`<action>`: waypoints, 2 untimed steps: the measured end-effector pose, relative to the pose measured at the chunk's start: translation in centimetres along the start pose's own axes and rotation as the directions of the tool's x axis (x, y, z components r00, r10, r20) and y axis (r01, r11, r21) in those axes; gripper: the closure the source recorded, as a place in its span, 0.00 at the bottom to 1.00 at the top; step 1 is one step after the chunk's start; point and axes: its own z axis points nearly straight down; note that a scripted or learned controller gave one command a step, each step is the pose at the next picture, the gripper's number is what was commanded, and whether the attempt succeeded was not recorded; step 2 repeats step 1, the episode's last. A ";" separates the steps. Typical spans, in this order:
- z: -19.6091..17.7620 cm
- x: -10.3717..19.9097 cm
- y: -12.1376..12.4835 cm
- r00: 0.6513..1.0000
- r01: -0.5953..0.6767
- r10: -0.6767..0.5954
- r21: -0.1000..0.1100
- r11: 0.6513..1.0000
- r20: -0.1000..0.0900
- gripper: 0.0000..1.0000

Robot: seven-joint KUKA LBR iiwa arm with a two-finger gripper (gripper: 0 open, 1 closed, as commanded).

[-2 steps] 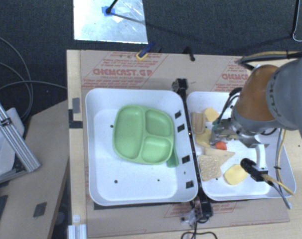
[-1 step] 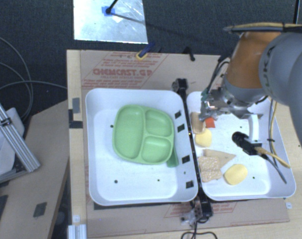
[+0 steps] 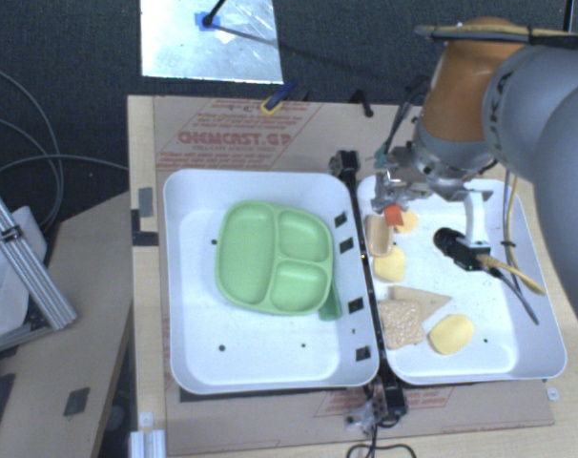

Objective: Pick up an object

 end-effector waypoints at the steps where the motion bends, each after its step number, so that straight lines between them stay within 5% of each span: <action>1: -1.8 4.3 -0.8 1.000 0.001 -0.001 0.002 1.000 -0.001 1.00; 2: -1.8 4.3 -0.8 1.000 0.001 -0.001 0.002 1.000 -0.001 1.00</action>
